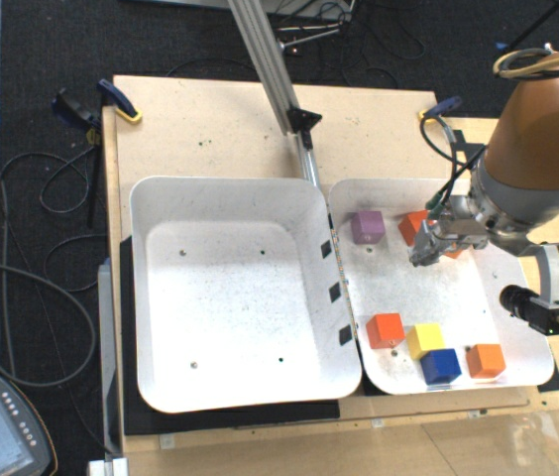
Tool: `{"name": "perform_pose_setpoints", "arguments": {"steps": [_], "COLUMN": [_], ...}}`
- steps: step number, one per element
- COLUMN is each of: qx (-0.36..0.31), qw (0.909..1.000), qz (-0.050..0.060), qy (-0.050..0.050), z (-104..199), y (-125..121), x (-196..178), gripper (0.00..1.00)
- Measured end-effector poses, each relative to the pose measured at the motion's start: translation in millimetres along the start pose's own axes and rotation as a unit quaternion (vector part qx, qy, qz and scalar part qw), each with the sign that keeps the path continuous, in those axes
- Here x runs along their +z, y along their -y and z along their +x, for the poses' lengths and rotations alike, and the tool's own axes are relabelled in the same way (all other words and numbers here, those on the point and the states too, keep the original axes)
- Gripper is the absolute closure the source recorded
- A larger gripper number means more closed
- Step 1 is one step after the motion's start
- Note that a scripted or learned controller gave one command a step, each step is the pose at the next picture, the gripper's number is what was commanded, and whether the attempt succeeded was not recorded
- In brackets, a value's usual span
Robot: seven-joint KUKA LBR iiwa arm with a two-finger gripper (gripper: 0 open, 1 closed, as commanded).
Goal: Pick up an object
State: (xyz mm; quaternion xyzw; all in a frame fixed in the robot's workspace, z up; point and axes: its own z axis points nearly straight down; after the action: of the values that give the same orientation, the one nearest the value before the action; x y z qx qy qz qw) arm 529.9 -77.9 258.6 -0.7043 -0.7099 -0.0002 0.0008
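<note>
- Hovering low in the right bin (517, 310), the tool (428, 253) sits just beside the purple cube (367, 227), touching an orange block (415, 227).
- Tool opening: cannot tell.
- Nearer the camera than the purple cube: orange cube (386, 330), yellow cube (424, 340), blue cube (441, 366), second orange cube (486, 360).

Even, bright overhead light washes the white bins (230, 206) pale, shadows soft, the picture slightly grainy.
</note>
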Motion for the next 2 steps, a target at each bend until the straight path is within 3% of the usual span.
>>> {"name": "perform_pose_setpoints", "arguments": {"steps": [2], "qx": [0.0], "qw": [1.0], "qz": [-0.001], "qy": [0.0], "z": [95.7], "y": [-39.2], "x": [27.1], "gripper": [1.0]}}
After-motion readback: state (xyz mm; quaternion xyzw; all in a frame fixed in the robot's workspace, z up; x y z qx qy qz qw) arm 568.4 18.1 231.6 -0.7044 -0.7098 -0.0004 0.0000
